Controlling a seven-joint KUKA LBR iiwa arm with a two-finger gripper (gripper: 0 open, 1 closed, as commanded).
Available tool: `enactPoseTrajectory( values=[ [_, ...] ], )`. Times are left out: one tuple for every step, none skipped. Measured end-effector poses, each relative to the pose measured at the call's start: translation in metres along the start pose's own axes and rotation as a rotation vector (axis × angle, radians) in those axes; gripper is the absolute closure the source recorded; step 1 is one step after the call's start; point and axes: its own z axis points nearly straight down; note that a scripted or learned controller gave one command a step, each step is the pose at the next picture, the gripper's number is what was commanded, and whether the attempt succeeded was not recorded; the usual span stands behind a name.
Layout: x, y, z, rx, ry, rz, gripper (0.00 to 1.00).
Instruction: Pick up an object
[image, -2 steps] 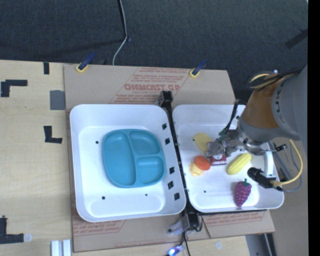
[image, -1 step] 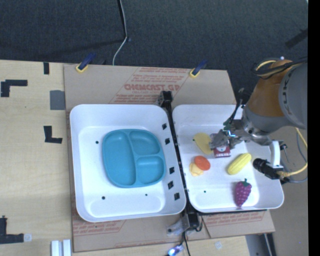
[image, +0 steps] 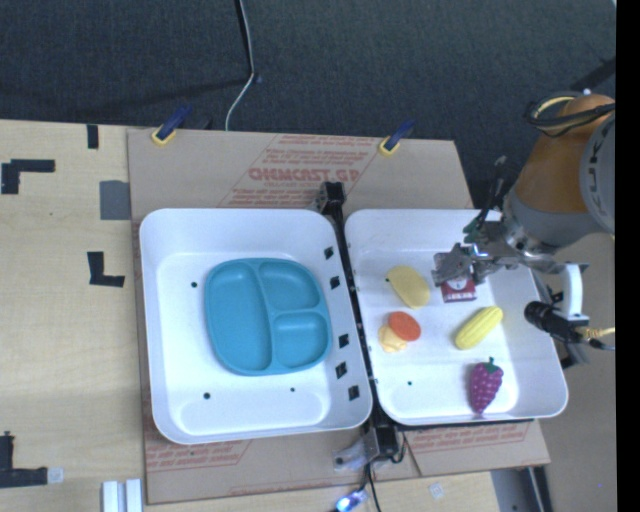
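Approach step, nothing lifted yet. Right bin w/ toys: lemon just left of pincer, corn below it, grapes further below, orange piece below-left. Next: drop onto one toy, close. Pincer opening hard to read; small red-white item under it unclear.

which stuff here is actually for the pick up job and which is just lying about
For the job:
gripper, over the right bin
yellow lemon-like toy
orange and yellow toy
corn cob
purple grapes

Just lying about:
blue divided plate in the left bin
cardboard sheet under the bins
two clamps at its far edge
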Motion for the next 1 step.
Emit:
enactPoseTrajectory(
  values=[
    [0.0003,0.0006,-0.0176,0.002,0.001,0.000,1.00]
  ],
)
